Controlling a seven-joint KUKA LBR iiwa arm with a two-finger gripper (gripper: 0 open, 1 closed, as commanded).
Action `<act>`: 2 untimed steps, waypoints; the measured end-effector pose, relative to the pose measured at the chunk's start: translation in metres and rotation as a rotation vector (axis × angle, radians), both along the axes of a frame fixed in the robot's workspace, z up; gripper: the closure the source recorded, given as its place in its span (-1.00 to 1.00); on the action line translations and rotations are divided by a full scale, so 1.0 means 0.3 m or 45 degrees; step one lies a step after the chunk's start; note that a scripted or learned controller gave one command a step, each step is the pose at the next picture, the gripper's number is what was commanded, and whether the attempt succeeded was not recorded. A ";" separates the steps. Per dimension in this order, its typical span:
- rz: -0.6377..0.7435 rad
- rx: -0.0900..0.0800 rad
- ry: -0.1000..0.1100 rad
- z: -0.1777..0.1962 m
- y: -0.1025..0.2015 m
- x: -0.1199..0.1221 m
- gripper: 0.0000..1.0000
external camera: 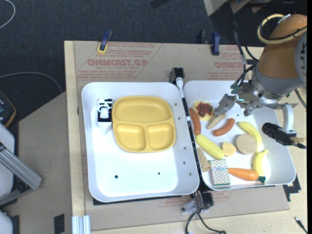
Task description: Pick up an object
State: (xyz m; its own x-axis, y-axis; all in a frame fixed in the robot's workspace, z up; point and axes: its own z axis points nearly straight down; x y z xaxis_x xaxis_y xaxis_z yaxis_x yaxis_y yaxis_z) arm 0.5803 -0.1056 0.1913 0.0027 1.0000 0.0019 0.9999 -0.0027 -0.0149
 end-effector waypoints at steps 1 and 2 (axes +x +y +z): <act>0.004 -0.002 -0.019 0.027 0.001 0.011 -1.00; 0.002 0.000 -0.009 -0.166 -0.020 -0.015 -1.00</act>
